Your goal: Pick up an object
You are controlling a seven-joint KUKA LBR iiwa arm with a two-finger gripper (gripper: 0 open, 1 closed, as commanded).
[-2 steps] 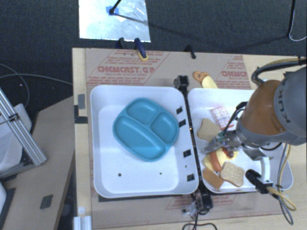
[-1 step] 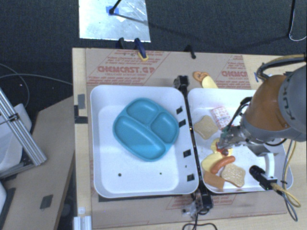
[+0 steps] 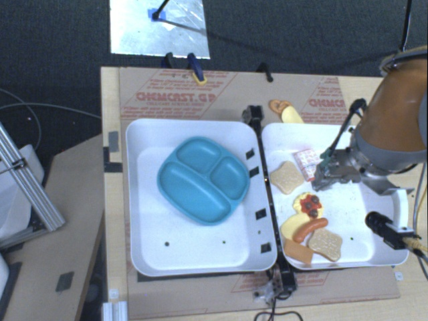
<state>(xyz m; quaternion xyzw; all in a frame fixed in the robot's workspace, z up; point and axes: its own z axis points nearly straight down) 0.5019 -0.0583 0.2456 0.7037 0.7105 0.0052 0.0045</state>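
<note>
1. On the bench, the left bin holds a blue divided plate.
2. At three o'clock, the right bin holds toy food: bread slice, pink packet, sausage, second toast.
3. Gripper hovers beside the packet; grip state unclear.

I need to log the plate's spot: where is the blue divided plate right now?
The blue divided plate lies in the left white bin near its middle, across the divider from the toy food in the right bin.
</note>
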